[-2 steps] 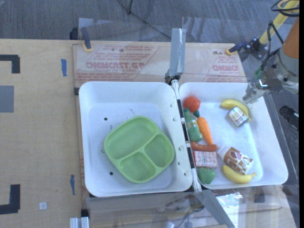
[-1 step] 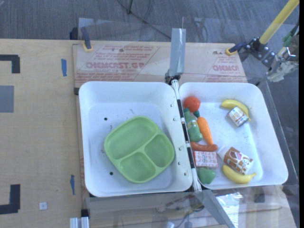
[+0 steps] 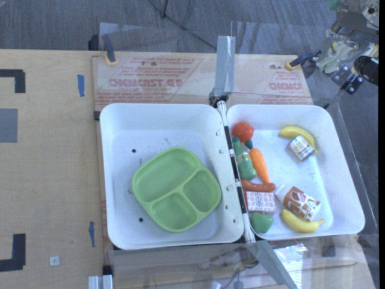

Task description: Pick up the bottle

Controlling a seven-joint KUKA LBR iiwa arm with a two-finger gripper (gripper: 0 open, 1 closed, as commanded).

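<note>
The bottle (image 3: 243, 160) is green with a small label and lies along the left wall of the right bin (image 3: 337, 131), between a red tomato (image 3: 243, 130) and an orange carrot (image 3: 260, 164). My gripper (image 3: 344, 48) hangs at the far upper right, outside the bins and well away from the bottle, with only part of it in view. Nothing shows in its grasp.
The right bin also holds a sausage (image 3: 258, 186), a pink-labelled packet (image 3: 261, 201), a green pepper (image 3: 262, 221), two bananas (image 3: 299, 133) (image 3: 301, 221), a small can (image 3: 301, 148) and a carton (image 3: 301, 202). A green divided plate (image 3: 175, 189) lies in the left bin (image 3: 120, 131).
</note>
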